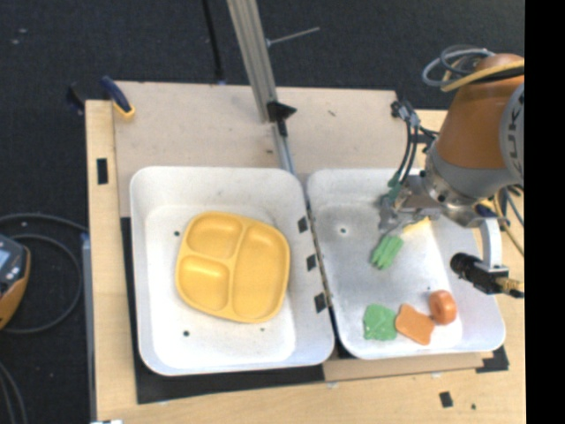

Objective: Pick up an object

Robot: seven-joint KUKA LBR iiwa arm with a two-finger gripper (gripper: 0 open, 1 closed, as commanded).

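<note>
At the far left edge of the frame we note an orange-and-black device lying off the table with black cables around it. The table is a pale board; a blue-and-yellow clamp sits at its upper left corner.

The left bin occupies the left centre of the frame. In it lies a yellow divided plate with three compartments, flat on the bin floor and slightly turned.

At upper centre, an aluminium rail runs down from the top of the frame to the gap between the two bins.

The right bin touches the left one along its side. Near its middle we record a green ridged object, tilted, its upper end directly under the tool. The tool's dark fingers stand narrow at that upper end; we cannot tell from this view whether they actually clamp the object or merely touch it. A small yellow piece shows just right of the tool.

Along the bin's lower edge lie three items in a row: a green flat piece, an orange flat piece touching it, and an orange-red rounded item just beside that, at the right.

The arm, orange and grey, enters from the upper right of the frame, with cables looped over it.
</note>
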